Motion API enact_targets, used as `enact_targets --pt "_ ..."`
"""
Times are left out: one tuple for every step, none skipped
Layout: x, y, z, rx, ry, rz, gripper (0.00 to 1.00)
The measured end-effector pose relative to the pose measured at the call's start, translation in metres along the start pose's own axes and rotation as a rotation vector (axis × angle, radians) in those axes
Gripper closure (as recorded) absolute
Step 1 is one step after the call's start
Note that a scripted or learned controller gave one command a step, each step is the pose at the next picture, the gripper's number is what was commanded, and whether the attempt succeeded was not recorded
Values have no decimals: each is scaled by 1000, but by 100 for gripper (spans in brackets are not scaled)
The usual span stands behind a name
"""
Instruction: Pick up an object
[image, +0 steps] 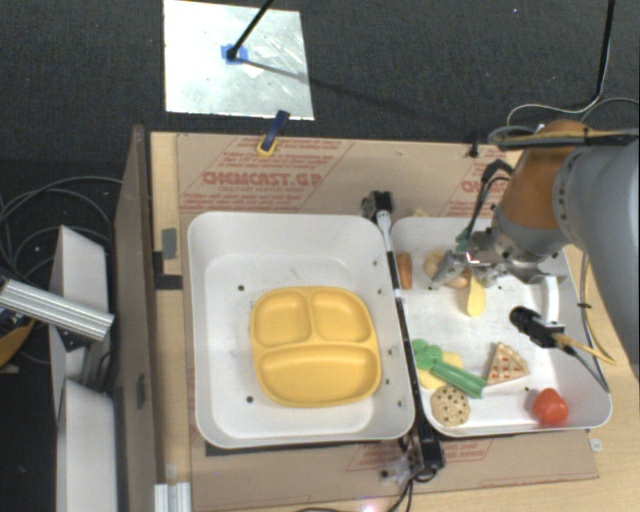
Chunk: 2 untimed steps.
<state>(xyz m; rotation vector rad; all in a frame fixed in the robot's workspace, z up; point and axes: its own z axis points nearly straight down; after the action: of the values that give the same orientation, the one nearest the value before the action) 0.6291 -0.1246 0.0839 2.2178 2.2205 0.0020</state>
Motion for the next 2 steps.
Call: enact_targets --pt "-1 2 -15 -8 -4 -1 100" --pt "86 -40 -106 -1 4 -9 100"
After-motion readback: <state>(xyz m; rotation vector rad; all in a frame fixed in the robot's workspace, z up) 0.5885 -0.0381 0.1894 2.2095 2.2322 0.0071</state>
